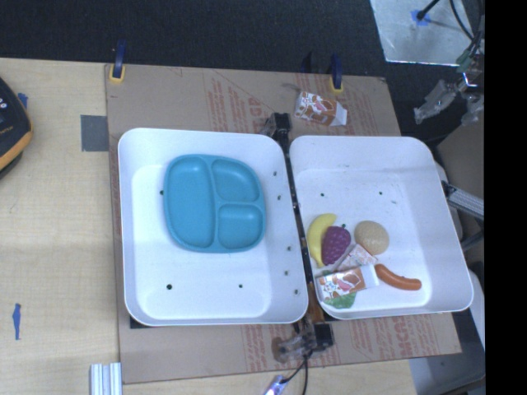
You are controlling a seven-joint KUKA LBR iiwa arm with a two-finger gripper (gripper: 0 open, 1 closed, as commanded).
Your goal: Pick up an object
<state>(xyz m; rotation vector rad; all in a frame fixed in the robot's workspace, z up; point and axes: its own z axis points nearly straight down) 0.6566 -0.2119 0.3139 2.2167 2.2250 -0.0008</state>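
Cardboard-covered bench (206,97), two white bins side by side.
We saw a blue plate (214,202) left, toy food lower right; the gripper's (449,97) opening we could not tell.

Little of the arm is in the picture. Its hand (451,103) sits beyond the far right corner of the right bin (362,141), outside the bin's rim and off to the side of it. It shows as pale grey metal pieces: one slants down toward that corner, and another lies just beside it, farther from the bin. The pieces are small and cut by the picture's border, so the hand's pose is unclear. Nothing is seen in its grasp.
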